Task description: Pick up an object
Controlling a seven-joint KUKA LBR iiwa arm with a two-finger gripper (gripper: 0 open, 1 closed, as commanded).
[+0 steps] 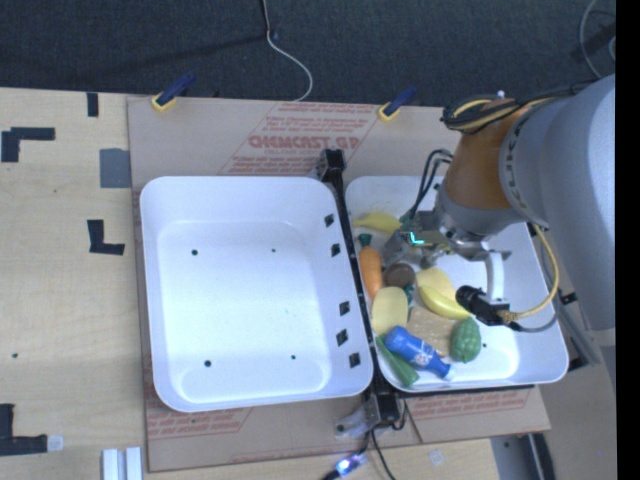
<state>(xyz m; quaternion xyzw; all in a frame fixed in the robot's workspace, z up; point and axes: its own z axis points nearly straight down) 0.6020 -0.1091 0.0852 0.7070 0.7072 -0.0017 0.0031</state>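
The right bin (535,363) holds a heap of toy items. A yellow banana-like piece (378,222) lies at its back left, with an orange carrot (371,271) along the divider. A yellow lemon shape (443,293) sits in the middle, a pale yellow piece (389,309) beside it. Toward the front lie a blue can (418,352), a green lumpy item (466,339) and a green piece (397,369). My gripper (412,256) is lowered into this bin above a brown object (399,275), between the banana piece and the lemon.
The left bin (160,203) stands beside the right one, split from it by a black-clipped rim (345,268). Both rest on a cardboard sheet (290,138). A black cable plug (482,305) hangs off the wrist over the right bin. The arm body fills the right side.
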